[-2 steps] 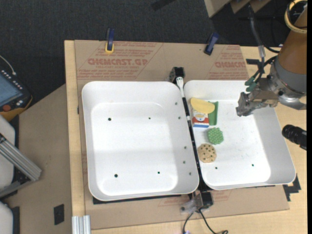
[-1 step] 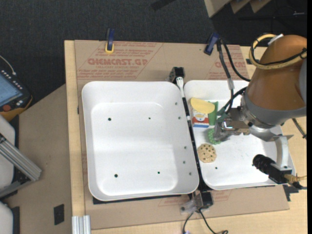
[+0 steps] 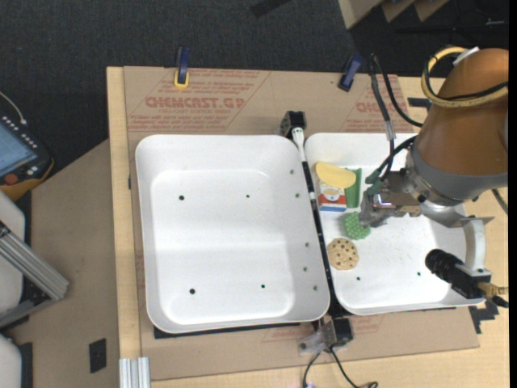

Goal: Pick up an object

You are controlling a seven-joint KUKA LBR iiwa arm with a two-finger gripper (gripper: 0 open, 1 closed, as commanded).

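gripper: low over the right bin, near its left half; arm enters from the right
finger state: cannot tell, wrist body hides it
green object: in the right bin, just below-left of the gripper, partly under it; contact unclear
cookie: right bin, below the green object, clear of the gripper
carton: yellow-topped, upper left of the right bin, just left of the gripper
left bin: beside the right bin
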